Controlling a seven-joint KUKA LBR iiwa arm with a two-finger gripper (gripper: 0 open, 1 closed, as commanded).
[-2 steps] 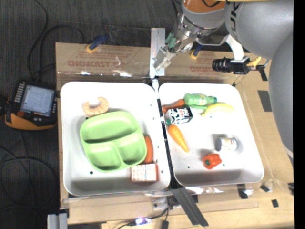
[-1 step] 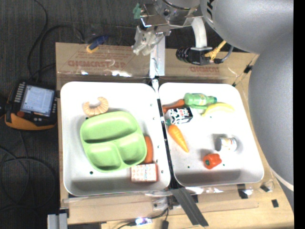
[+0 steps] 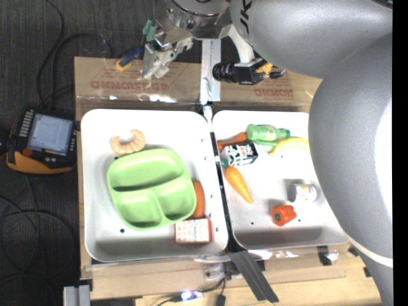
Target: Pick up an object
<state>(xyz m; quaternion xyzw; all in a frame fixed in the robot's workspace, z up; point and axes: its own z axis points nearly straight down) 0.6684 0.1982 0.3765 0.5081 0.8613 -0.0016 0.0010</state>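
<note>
Gripper (image 3: 156, 62) hung above bench, behind left bin (image 3: 95, 171).
We saw nothing betw. its fingers; open or clenched, we couldn't tell.

Beside my bench a teach pendant (image 3: 43, 139) with an orange rim is lying on the dark floor (image 3: 32, 247), its screen glowing pale; black cables (image 3: 44, 37) are looping across that floor above and below it; a brown cardboard sheet (image 3: 115, 85) with red lettering is lying flat behind the two white bins; the one toward the view's left (image 3: 95, 171) and the one toward the view's right (image 3: 268, 234) are sitting edge to edge, touching along a dark seam; a small blue and yellow thing (image 3: 129, 57) is resting at the cardboard's far edge; a pale wooden bench edge (image 3: 159, 279) is showing in front of the bins.
</note>
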